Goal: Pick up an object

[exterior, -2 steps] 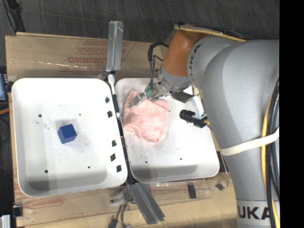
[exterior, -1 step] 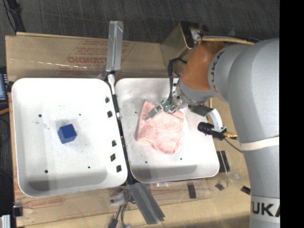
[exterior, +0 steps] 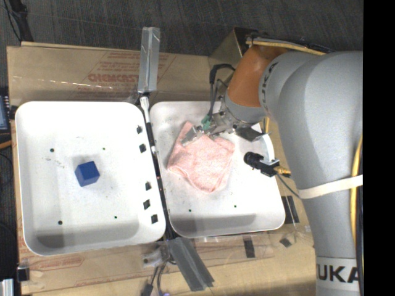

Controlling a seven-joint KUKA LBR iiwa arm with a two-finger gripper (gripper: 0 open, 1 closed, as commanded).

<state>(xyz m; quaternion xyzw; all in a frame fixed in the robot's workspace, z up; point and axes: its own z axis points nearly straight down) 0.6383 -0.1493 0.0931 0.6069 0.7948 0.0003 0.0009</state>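
A crumpled pink cloth [exterior: 201,157] lies in the right bin [exterior: 247,211], towards its back. My gripper [exterior: 207,128] is low over the cloth's far edge, and its fingers appear to touch the fabric there. The grey arm with its orange band [exterior: 250,79] reaches in from the right and hides the bin's back right corner. A small blue cube [exterior: 87,172] sits in the left bin [exterior: 37,140], left of its middle, far from the gripper.
A metal divider rail [exterior: 150,153] with black clips runs between the two bins. A black cable fitting [exterior: 259,163] hangs off the arm over the right bin's right side. Brown cardboard [exterior: 74,73] lies under and behind the bins.
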